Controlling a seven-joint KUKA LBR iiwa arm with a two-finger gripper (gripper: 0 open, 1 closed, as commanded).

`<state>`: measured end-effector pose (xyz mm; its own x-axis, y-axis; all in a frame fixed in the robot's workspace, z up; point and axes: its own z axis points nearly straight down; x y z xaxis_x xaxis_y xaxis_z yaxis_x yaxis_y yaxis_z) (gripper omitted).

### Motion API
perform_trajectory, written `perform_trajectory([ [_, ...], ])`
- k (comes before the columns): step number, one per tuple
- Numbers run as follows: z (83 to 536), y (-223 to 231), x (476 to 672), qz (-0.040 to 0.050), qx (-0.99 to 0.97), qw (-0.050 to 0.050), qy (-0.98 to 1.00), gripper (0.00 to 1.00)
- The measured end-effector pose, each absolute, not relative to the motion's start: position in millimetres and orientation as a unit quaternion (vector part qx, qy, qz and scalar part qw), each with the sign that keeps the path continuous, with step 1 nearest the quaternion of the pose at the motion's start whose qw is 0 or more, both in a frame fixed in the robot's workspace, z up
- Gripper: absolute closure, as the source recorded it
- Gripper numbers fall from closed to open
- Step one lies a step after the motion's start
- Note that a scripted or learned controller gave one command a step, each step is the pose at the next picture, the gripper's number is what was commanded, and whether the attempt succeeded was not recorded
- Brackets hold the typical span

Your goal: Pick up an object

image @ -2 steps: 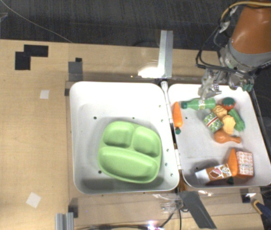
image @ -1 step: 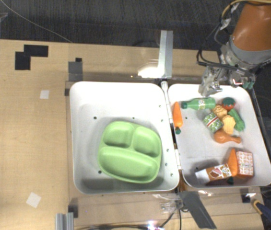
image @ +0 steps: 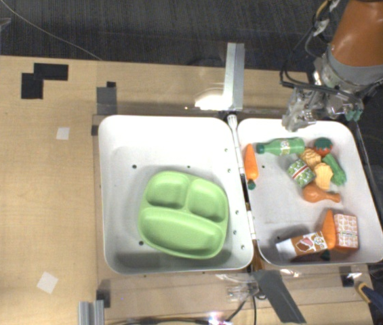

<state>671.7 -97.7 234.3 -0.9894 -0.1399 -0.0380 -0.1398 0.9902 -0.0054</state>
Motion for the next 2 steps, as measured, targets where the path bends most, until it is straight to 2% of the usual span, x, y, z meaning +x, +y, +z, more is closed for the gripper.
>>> perform_trajectory([
  [2, 262.1, -96.0, 676.5, -0.0024, -0.072, 0.031, 0.997, 1.0],
])
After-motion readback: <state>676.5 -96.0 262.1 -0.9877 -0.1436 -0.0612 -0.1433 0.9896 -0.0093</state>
